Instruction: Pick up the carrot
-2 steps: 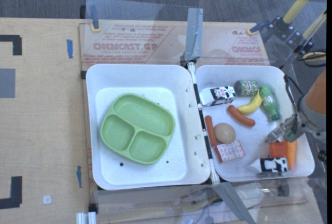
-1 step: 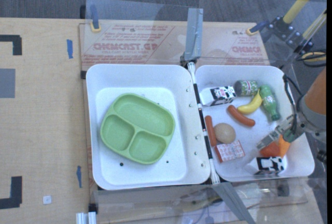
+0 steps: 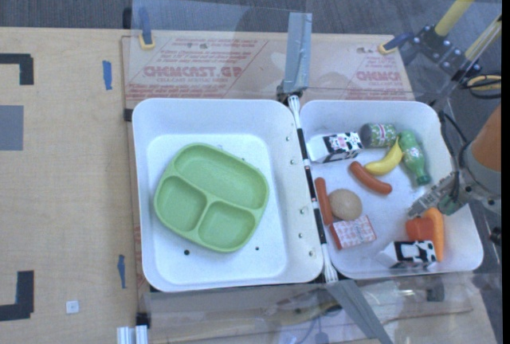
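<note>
Where right bin nears its front rim, black-and-white carton lies, touching carrot at carrot's 6 o'clock. Red packet at 9 o'clock, apart. Carrot long axis roughly 12–6, slightly tilted; which end is tip, cannot tell. Pincer at carrot's 12 o'clock, just above it; released or clenched, cannot tell. Green bottle, banana farther back.

Red print "CHEMCAST GP" read on brown protective sheet behind left bin; same red print partly seen on second sheet behind right bin, letters cut off; smaller print lines on both sheets too blurred to be read
</note>
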### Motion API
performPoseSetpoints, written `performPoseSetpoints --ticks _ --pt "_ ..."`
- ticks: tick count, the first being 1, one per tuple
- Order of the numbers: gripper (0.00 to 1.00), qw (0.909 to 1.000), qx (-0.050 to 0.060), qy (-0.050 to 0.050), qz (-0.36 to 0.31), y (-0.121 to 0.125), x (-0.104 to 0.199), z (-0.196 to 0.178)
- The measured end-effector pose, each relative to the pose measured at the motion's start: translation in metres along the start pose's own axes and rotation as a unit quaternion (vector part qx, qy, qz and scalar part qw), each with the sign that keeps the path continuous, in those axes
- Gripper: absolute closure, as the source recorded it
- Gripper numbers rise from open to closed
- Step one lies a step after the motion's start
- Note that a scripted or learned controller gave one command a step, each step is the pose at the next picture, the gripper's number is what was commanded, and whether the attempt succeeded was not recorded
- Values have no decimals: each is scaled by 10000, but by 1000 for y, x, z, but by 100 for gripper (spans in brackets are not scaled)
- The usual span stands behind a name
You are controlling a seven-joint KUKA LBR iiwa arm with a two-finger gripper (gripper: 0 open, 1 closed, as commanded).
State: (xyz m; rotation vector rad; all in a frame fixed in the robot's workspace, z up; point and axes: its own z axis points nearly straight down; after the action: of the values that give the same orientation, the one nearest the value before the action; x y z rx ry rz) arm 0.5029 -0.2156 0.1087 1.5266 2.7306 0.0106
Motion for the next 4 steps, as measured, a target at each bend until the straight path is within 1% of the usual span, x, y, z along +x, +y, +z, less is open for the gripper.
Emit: performPoseSetpoints --ticks 1,2,3,4 --pt "0 10000 3 20 -14 1 1 0" --pt "100 10000 -14 -9 2 1 0 -10" --pt "0 10000 -11 -5 0 1 0 -10" --pt "0 9999 -51 -55 77 -13 2 12"
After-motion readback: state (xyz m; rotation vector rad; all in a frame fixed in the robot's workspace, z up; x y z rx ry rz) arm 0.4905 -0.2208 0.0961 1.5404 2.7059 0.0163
